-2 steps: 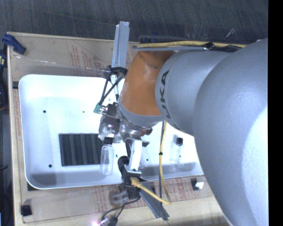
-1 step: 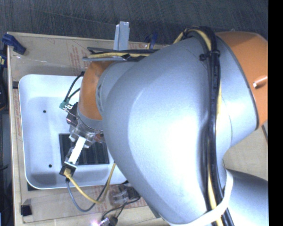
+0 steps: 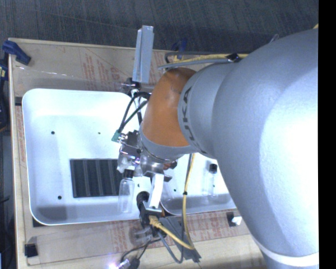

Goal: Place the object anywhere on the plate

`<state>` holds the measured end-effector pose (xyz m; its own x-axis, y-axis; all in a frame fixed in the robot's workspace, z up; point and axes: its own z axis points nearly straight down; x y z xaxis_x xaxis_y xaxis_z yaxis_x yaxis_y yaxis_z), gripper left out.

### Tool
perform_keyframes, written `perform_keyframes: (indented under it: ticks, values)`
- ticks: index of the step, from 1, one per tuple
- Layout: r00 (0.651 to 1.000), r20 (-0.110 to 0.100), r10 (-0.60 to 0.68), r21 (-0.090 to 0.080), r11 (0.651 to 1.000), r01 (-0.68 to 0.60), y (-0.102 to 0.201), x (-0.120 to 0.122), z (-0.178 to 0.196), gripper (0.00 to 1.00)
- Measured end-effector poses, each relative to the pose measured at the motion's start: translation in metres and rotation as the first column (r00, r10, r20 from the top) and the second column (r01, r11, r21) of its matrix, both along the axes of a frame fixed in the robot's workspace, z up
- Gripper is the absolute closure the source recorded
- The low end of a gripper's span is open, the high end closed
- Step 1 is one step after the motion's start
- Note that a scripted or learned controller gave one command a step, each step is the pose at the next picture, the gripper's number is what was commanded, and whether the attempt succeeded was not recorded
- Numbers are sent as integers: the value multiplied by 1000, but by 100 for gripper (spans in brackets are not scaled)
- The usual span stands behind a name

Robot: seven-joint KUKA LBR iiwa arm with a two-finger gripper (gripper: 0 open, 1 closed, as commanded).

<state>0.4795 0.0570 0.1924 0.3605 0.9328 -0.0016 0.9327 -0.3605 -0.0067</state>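
Left bin [image 3: 45, 111]: smooth glossy white plastic, rounded corners; a dark ribbed rectangular plate [image 3: 94, 177] is laid flat on its floor. Gripper [image 3: 135, 190] is seen at the divider between the bins, just right of the plate. Jaw state can't be told. Object not identified. Arm [image 3: 257, 139]: matte grey shell, orange band.

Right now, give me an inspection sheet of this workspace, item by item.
Surface: wooden bench bearing two shallow white bins; left white bin, right one largely hidden by the arm.
Job's things: dark ribbed rectangular plate in the left bin; object not identifiable.
Clutter: blue clamp at the bench's far-left corner.
Gripper: low at the left bin's right edge, beside the plate.
Cables: yellow cable hanging by the wrist.
Surroundings: dark carpet.
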Motion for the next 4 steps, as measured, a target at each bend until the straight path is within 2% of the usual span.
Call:
perform_keyframes:
  ticks: [1, 2, 3, 4]
  values:
    - [963, 0, -268, -2, 963, 268, 51, -4, -25, 100]
    - [975, 8, -221, 3, 975, 221, 75, 69, -96, 100]
    - [829, 1, -559, -2, 829, 559, 51, 126, -61, 100]
    - [900, 5, -436, 1, 900, 436, 3, 153, 117, 100]
